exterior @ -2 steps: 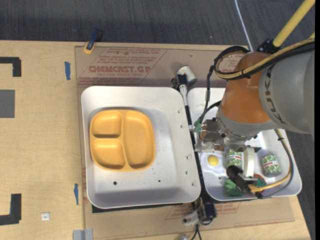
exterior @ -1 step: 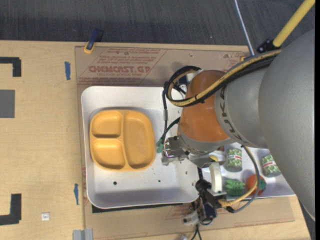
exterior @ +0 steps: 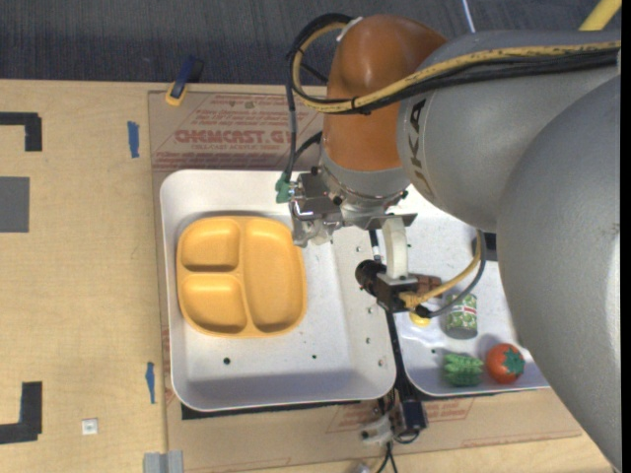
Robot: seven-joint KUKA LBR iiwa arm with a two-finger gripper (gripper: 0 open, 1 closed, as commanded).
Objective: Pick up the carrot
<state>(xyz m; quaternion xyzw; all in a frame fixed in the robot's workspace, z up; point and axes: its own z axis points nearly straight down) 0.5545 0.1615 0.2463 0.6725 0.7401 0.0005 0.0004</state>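
Background: dark carpet is running along the top of the frame, above a tan bench [exterior: 79, 294] that is carrying strips of blue tape [exterior: 133, 138] and black corner marks at the left edge.
Cardboard: a sheet with red print [exterior: 227, 131] is lying under the upper edge of the bins.
Left bin [exterior: 256, 382]: sitting at the centre of the frame and holding a yellow divided plate [exterior: 242, 274] in its left half; the lower and right parts of its floor are lying bare.
Right bin [exterior: 424, 358]: lying at lower right, touching the left bin's side; the arm is covering most of it.
Right bin contents: a green can [exterior: 461, 315] is standing near the middle, with a green leafy vegetable [exterior: 460, 368] and a red fruit [exterior: 506, 361] lying just beside each other at the lower edge.
Arm [exterior: 552, 195]: reaching in from the right, its orange band [exterior: 380, 77] showing at top centre.
Gripper [exterior: 315, 227]: hanging over the upper right corner of the left bin, just beside the plate's upper right rim.
Gripper state: I am not able to tell whether it is spread or closed from this angle.
Carrot: I am not able to tell where it is lying, as the arm is hiding much of the right bin.
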